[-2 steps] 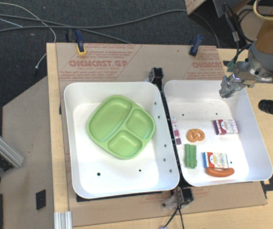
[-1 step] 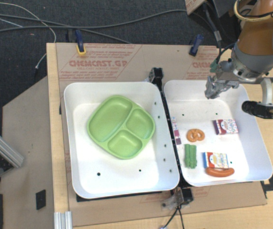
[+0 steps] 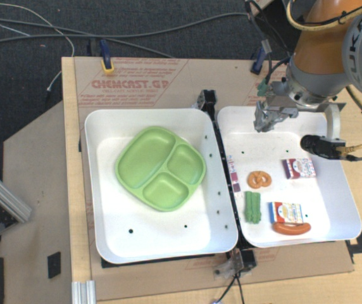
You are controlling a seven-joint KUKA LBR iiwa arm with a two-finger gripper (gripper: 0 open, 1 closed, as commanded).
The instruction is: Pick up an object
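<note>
Start at your far left: the shallow white left bin [image 3: 105, 233] carries a lime-green plastic divided plate [image 3: 161, 168] with 3 compartments, well apart from the gripper [image 3: 271, 120] and across the black divider [image 3: 222, 170] from it.

The gripper hangs over the upper-left part of the shallow white right bin [image 3: 342, 195], pointing down. You can see nothing between its fingers; how far they stand apart I cannot tell from this slant.

The relation that matters: every loose object lies below the gripper in the view, toward the near rim of that bin. Going left to right from it: a flat green block [image 3: 252, 207] sits almost straight below the gripper, its long axis running away from the tool, roughly up-down in view. Just right of that, and nearer the tool, is an orange pretzel-shaped toy [image 3: 259, 180], the closest candidate by my judgement. Further right lie a small red, white and blue packet [image 3: 288, 212] with a red sausage-shaped toy [image 3: 292, 228] touching its lower edge, and a white and dark-red carton [image 3: 299, 168] beside the arm's black fitting [image 3: 320, 147].

The bin floor is flat, smooth white plastic, with open space around the pretzel; the packet and sausage crowd each other.
</note>
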